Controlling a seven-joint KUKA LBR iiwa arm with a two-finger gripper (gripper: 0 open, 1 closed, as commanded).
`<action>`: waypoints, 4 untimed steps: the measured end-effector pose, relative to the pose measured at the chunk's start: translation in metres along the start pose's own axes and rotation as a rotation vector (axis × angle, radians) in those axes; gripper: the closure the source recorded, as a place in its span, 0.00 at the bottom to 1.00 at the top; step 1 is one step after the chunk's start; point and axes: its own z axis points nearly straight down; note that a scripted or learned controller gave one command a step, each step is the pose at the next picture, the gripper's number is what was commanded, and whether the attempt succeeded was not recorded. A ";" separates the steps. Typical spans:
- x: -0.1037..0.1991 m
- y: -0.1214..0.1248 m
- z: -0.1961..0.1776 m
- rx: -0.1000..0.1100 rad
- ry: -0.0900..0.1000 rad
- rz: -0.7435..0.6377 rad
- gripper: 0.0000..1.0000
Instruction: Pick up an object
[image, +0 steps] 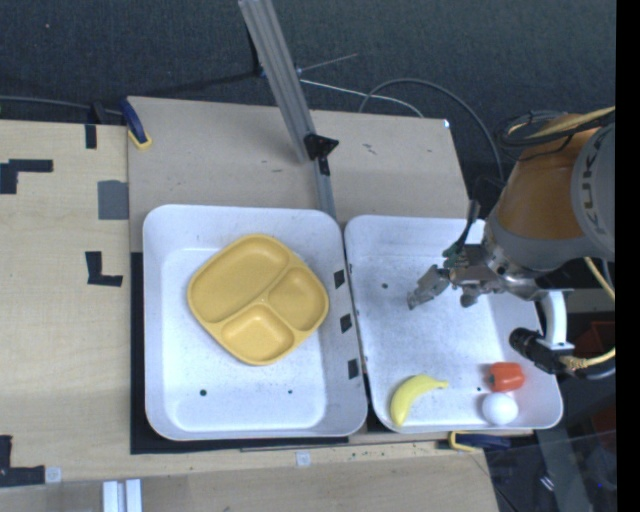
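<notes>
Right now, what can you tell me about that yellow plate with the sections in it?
The yellow three-compartment plastic plate lies flat, face up, in the left white bin, turned at a slant to the bin's walls. It is roughly square with rounded corners, with raised ridges dividing one large section from two smaller ones. Its surface looks smooth and matte. Its compartments hold nothing; the gripper hovers over the other bin.
</notes>
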 end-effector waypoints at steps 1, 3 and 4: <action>0.002 -0.002 0.044 -0.002 0.000 -0.001 0.00; 0.009 -0.007 0.093 -0.003 0.002 -0.003 1.00; 0.010 -0.005 0.030 -0.012 -0.001 -0.001 1.00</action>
